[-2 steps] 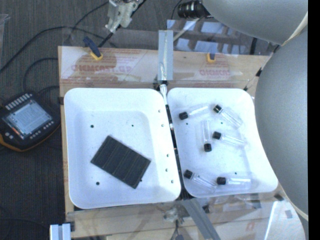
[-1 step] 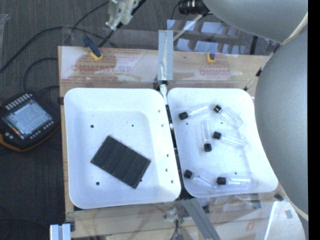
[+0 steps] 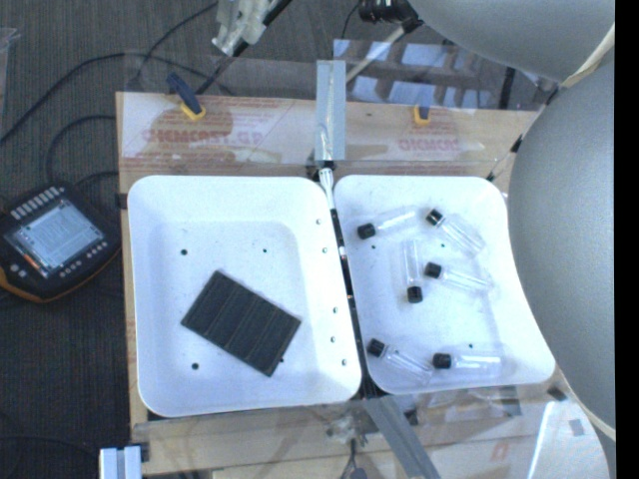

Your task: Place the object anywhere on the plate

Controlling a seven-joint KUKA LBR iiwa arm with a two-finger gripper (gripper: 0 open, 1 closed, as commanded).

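Note:
A dark grey ribbed rectangular plate (image 3: 241, 323) lies flat and slightly turned in the left white bin (image 3: 160, 208), towards its front. Several clear vials with black caps lie scattered in the right white bin (image 3: 499, 208): one (image 3: 384, 224) near the back left, one (image 3: 454, 230) at the back, two (image 3: 411, 267) (image 3: 454, 277) in the middle and two (image 3: 394, 359) (image 3: 467, 361) at the front. The grey arm body (image 3: 579, 247) looms large over the right edge and the top right corner, above the right bin's rim.
A teach pendant (image 3: 50, 238) lies on the floor left of the bench. A metal bracket (image 3: 329, 108) stands behind the seam between the bins. Two yellow clamps (image 3: 190, 110) (image 3: 423, 116) hold the back board. Cables run behind the bench.

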